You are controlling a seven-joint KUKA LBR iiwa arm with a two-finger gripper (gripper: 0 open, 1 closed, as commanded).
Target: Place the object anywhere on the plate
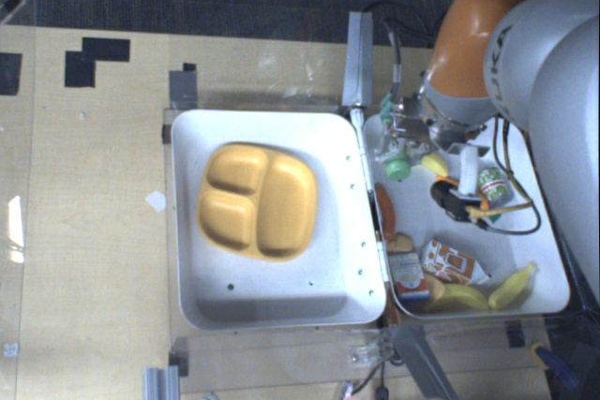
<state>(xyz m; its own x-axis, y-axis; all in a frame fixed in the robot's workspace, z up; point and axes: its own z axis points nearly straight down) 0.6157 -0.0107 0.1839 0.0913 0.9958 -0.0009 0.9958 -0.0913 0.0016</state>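
Note:
A yellow plate (258, 201) with three compartments lies in the left bin (197, 295), and nothing rests on it. My gripper (403, 134) hangs low over the far left corner of the right bin (553, 295), under the grey arm with its orange band. Just in front of the gripper lie a small green object (398, 169) and a small yellow object (433, 165). Whether the gripper touches either of them is hidden from this angle.
The right bin also holds a can with a green and red label (494, 186), a reddish sausage shape (382, 201) along the left wall, an orange carton (448, 261), a small packet (405, 271) and bananas (511, 288) at the front. The arm covers the bin's far right.

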